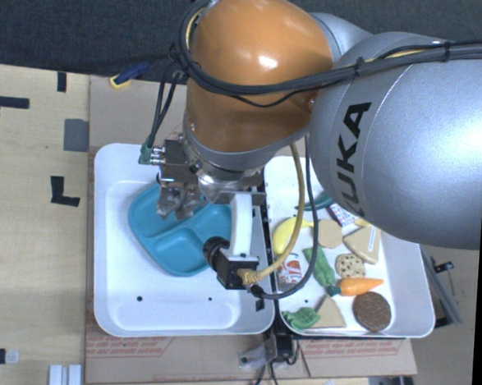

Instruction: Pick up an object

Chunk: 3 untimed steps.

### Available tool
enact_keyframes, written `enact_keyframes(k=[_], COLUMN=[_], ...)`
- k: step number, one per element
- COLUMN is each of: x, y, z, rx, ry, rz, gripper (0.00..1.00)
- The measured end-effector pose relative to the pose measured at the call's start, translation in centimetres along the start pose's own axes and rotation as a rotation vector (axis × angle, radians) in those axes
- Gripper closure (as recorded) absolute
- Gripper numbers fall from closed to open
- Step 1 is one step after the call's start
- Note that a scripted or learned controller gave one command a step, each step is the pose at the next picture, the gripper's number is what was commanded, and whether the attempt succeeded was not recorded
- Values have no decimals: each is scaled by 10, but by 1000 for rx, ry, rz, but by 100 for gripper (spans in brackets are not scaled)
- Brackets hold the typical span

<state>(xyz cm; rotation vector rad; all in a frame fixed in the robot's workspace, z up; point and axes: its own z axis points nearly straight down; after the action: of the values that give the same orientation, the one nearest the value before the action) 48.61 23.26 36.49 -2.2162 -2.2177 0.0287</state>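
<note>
A blue plastic dish (176,241) with two compartments lies in the left white bin (167,314), toward its upper middle. My gripper (177,204) hangs from the grey arm with its orange band and reaches down onto the dish's upper left rim. The wrist and its cabling hide the dish's upper right part. Whether the gripper touches or holds the rim is not clear.
The right bin (409,323) holds several toy foods: a yellow piece (285,234), a chip cookie (351,265), a carrot (359,285), a brown round biscuit (373,310) and a green leaf (302,319). A black cable connector (229,269) hangs over the bins' shared wall.
</note>
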Motion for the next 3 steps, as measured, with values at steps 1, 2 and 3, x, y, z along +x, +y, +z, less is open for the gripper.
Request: enact_keyframes(k=[1,2,3], x=[-89,-9,2], y=[-3,56,19], z=[137,53,-27], rx=[0,-27,-23], ry=[1,13,13], rz=[9,-7,-5], gripper=[100,100,100])
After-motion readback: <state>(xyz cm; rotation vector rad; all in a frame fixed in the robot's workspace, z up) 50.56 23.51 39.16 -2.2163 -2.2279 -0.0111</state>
